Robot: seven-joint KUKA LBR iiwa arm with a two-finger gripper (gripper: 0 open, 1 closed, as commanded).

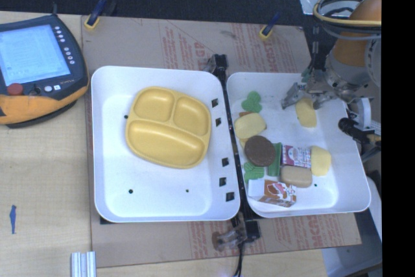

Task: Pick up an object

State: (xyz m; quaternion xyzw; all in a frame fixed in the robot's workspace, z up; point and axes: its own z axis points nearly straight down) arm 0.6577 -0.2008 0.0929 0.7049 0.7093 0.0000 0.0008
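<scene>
A: Left bin (110, 139)?
B: A yellow divided tray (170, 126) is seen in it.
A: Right bin (350, 194)?
B: Toy food is piled at the front; a pale yellow piece (306, 113) is gripped between the fingers of the gripper (307, 100), at the bin's back right

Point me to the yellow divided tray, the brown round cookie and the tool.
yellow divided tray (170, 127), camera view, centre ridge between compartments
brown round cookie (260, 150), camera view, middle of its top face
tool (307, 95), camera view, between its fingertips
</scene>
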